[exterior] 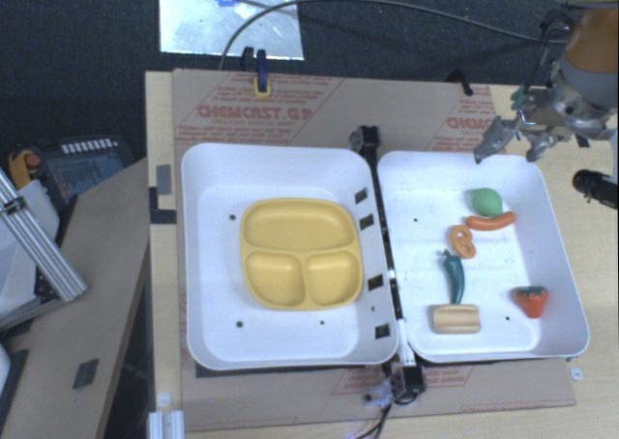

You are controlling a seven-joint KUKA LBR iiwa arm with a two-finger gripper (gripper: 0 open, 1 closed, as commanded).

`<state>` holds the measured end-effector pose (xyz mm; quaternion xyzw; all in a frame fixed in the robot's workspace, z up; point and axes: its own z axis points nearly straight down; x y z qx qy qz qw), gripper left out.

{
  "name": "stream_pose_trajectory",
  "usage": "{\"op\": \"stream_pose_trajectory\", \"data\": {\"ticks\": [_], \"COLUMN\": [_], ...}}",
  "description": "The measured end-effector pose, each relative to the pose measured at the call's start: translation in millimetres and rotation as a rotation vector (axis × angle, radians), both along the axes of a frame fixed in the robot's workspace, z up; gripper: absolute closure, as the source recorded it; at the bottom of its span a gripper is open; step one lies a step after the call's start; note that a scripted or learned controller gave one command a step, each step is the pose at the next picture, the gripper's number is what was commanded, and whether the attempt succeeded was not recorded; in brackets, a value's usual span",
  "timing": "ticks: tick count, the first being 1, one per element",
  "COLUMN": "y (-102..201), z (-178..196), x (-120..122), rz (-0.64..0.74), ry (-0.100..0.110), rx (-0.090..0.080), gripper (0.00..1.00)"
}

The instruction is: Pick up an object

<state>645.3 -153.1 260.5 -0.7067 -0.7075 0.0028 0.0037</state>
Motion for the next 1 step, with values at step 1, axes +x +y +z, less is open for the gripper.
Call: {"op": "stream_pose_trajectory", "data": {"ticks": [1], "y": [0.4], "z": [7.0], "x": [2.1], "rz": [0.002], "ry": [-0.011], "rx": [-0.002], "gripper": [0.0]}}
